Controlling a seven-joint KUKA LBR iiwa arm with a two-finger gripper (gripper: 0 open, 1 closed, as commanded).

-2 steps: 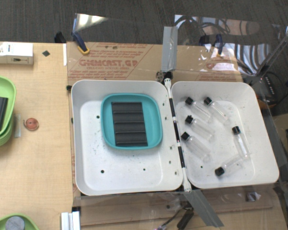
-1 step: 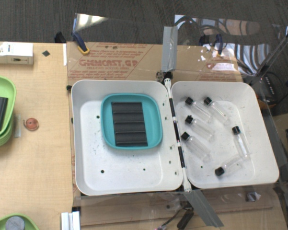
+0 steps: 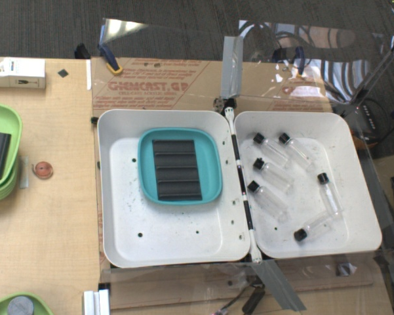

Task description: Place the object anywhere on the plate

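Sitting in the right bin [image 3: 354, 238] are five clear vials w/ black caps, and none is lying on the teal plate [image 3: 148, 176] in the left bin [image 3: 118, 228] yet, so the task is looking unstarted. As for the end effector, I cannot tell how far it is opening or whether it is gripping anything. Risks are stacking up around the vials: they are see-through against white, so a grasp aimed at the body is prob going to miss or land off-centre. They are round, so a pinch across one is likely sending it rolling or squirting out. The far pair [image 3: 270, 151] and [image 3: 296, 148] are lying close together, so fingers coming down btwn them may be nudging both. The vial [image 3: 328, 195] at right and the near one [image 3: 315, 227] are almost meeting at their ends near the bin wall, leaving little room. The left vial [image 3: 267, 195] is lying close to the divider. On the plate, the dark ribbed insert [image 3: 177, 169] is taking up most of the centre; a vial dropped there may be rolling off over the rim.
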